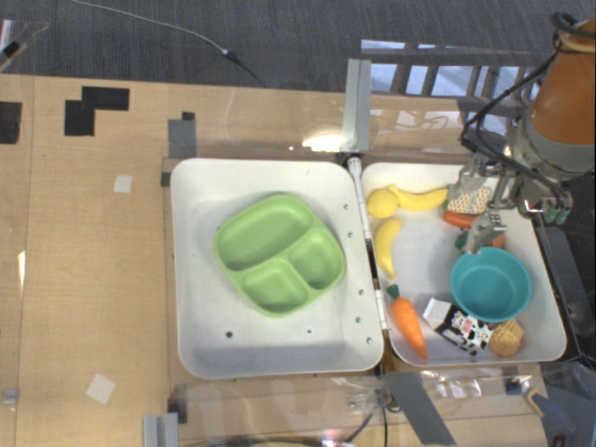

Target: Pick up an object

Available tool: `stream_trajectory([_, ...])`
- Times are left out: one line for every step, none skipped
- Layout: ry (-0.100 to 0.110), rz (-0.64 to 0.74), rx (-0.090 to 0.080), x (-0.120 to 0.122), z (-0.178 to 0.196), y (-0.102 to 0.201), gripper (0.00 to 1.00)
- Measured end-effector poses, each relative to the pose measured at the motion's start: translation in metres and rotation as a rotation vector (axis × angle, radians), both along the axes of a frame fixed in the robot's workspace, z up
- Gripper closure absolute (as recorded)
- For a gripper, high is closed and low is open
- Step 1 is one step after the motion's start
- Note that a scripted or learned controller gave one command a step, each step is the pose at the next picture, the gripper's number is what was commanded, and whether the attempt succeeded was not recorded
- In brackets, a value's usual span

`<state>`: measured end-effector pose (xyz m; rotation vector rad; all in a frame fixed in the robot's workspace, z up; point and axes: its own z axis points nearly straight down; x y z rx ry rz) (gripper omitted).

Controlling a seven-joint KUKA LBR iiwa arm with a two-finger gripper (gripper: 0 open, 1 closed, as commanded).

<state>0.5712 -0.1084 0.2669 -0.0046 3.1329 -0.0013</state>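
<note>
Object not yet lifted; no item sits between the fingers. Green divided plate (279, 254) lies in the left bin (200, 343), well left of the teal bowl (491, 284). Gripper (482, 226) hangs just above the bowl's far rim, jaw state unreadable. Bananas (391, 222) and carrot (408, 324) lie left of the bowl. Grasp and lift remain.

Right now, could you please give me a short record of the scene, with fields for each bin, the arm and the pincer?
left bin: green divided plate
right bin: two bananas, carrot, teal bowl, black-and-white packet, small tan item
arm: over the right bin's far right corner
pincer: low, just behind the teal bowl
grip: cannot tell
</note>
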Motion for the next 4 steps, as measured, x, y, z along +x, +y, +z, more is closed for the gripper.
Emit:
stream_trajectory([0.006, -0.037, 0.001, -0.029, -0.086, -0.025, 0.00])
stream_trajectory([-0.010, -0.105, 0.000, -0.058, -0.176, -0.011, 0.00])
stream_trajectory([-0.030, -0.098, -0.003, -0.052, -0.162, -0.011, 1.00])
stream_trajectory([-0.004, 0.156, -0.006, -0.038, -0.070, -0.100, 1.00])
